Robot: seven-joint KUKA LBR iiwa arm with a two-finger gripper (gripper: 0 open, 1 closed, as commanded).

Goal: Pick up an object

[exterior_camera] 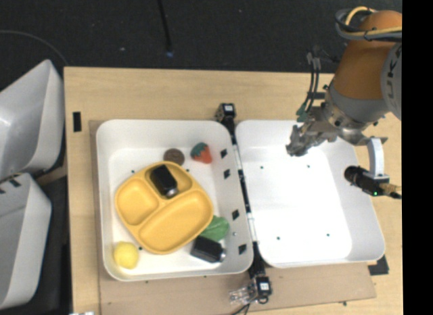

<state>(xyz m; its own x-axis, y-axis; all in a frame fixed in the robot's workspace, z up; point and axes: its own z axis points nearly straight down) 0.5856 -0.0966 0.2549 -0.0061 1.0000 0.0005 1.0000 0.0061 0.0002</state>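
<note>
- Where the view begins on the left, far left of the claw [298, 147] and lower in frame, a yellow ball [125, 255] lies in the near left corner of the left bin [108, 138].
- A yellow plate [169, 222] with compartments sits well left of the claw, just beside the ball.
- A black item [164, 180] rests in the plate's upper compartment, well left of the claw.
- A brown disc [174, 155] lies just above the plate, about level with the claw.
- A red berry [200, 151] with a green top is just beside the disc, the closest object to the claw, yet well apart from it.
- A black block [208, 249] lies left of and far below the claw, near the plate's lower edge.
- A green piece [218, 226] touches the plate's right edge, just above the block.
- The claw hangs over the upper part of the right bin [304, 219], nothing seen in it; whether it is apart or together cannot be told.
</note>
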